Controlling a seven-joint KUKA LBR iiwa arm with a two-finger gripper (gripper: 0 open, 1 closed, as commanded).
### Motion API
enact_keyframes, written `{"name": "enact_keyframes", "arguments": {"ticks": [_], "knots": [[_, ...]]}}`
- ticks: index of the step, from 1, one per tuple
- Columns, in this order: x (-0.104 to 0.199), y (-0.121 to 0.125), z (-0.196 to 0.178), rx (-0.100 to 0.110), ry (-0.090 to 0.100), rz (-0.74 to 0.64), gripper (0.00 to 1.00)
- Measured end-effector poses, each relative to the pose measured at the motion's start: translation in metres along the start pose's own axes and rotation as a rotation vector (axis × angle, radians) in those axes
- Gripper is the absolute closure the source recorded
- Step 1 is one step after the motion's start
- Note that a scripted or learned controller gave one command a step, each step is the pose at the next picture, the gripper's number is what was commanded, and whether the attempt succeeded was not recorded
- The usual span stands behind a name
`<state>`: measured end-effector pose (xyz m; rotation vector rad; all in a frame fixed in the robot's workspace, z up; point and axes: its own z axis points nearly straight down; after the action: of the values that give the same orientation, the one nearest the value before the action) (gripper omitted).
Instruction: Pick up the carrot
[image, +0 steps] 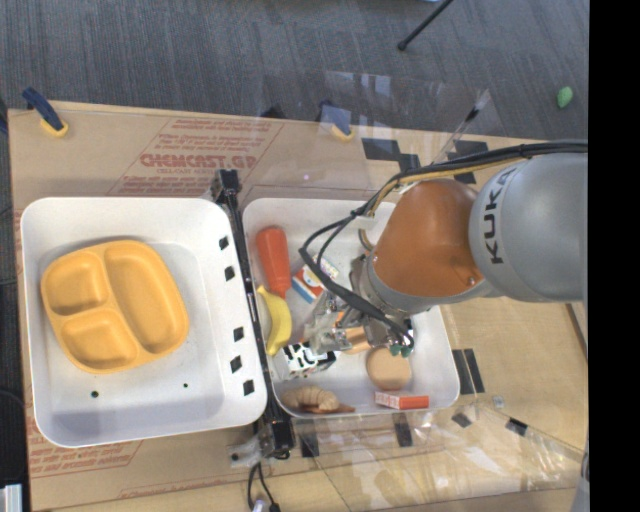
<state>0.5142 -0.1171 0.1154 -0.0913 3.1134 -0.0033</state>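
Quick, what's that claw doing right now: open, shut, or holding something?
Gripper: cannot be told; it hangs low in the right bin, apart from the carrot.

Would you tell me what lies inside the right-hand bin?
The right bin holds a carrot, banana, round bun and croissant; the arm hides the rest.

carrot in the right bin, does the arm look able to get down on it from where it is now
Probably yes. The carrot lies bare along the bin's left wall, nothing on top of it. The gripper hangs just right of it, over the banana. The wall and the banana at its lower end leave little room for fingers.
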Motion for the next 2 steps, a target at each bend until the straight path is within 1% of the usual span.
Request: {"name": "enact_keyframes", "arguments": {"ticks": [1,2], "knots": [[-0.0395,0.0724,-0.0799,-0.004,0.015,-0.107,1.00],[-0.0373,0.0701,-0.0768,-0.004,0.023,-0.103,0.00]]}}
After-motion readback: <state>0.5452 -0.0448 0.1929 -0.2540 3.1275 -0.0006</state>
